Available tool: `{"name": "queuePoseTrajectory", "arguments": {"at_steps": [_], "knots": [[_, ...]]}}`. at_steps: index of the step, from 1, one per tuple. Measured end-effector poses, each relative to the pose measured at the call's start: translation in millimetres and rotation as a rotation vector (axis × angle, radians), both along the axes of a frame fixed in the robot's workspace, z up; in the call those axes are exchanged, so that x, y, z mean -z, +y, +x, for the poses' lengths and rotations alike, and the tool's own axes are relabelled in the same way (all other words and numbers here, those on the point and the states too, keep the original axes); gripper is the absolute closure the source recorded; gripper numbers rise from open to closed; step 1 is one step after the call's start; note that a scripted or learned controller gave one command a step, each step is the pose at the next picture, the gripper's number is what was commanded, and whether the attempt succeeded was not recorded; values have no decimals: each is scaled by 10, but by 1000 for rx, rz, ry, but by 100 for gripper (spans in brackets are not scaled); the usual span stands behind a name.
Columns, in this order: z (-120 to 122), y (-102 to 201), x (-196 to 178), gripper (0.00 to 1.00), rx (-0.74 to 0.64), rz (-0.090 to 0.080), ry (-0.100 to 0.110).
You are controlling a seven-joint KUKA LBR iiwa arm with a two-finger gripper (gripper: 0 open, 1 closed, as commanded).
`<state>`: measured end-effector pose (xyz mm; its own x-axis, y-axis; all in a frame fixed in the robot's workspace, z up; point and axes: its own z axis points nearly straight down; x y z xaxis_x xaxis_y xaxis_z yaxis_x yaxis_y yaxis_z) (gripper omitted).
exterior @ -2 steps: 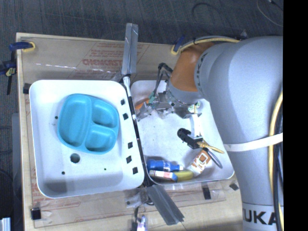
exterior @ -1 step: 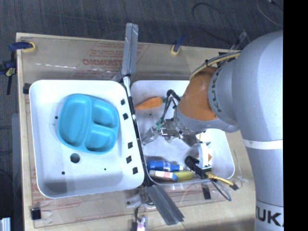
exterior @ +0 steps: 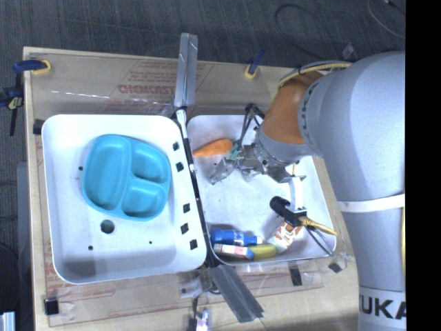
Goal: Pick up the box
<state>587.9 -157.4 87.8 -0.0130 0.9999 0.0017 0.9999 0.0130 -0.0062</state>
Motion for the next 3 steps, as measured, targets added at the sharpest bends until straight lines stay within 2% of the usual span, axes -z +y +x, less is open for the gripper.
{"name": "queuePoseTrajectory", "arguments": {"at_steps": [1, 2, 3], "knots": [[376, -196, -352, 0, 36, 0, -1], [261, 228, 4, 0, 83, 0, 2], [-452, 371, -4, 0, 100, -5, 1]]}}
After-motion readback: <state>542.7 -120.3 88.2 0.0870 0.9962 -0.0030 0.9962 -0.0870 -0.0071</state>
